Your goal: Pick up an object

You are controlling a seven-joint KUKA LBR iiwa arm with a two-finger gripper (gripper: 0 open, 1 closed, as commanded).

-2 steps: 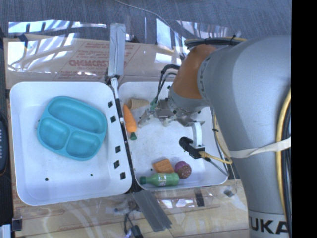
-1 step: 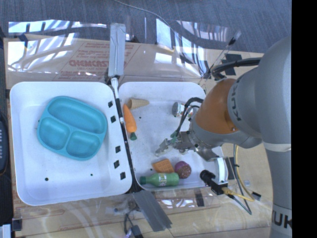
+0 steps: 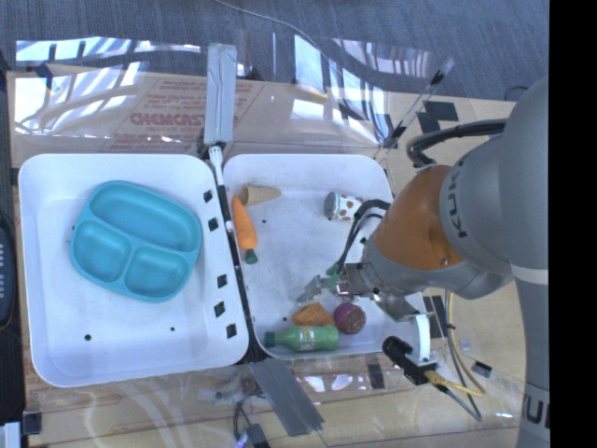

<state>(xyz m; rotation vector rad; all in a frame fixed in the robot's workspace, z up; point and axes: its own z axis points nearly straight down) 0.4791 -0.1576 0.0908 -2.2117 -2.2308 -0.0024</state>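
1. Objects for picking all lie in the right bin [image 3: 280, 171]: an orange carrot [image 3: 244, 229] by the dividing wall, a cone-shaped piece [image 3: 259, 194] just above it, a small spotted cup [image 3: 343, 206] toward the far side, a green bottle [image 3: 303, 340] along the near wall, an orange wedge [image 3: 314, 315] and a dark red ball [image 3: 350, 318]
2. Jaws [image 3: 328, 286] hang low over the bin floor, just above the wedge and ball; whether they are open or closed I cannot tell, since the wrist hides much of them
3. Nothing can be seen held between them, so by my judgement the pick is not yet done
4. Left to do: close on one item and lift it clear
5. Left bin [image 3: 37, 250] holds a blue divided tray [image 3: 136, 241], well apart from the arm
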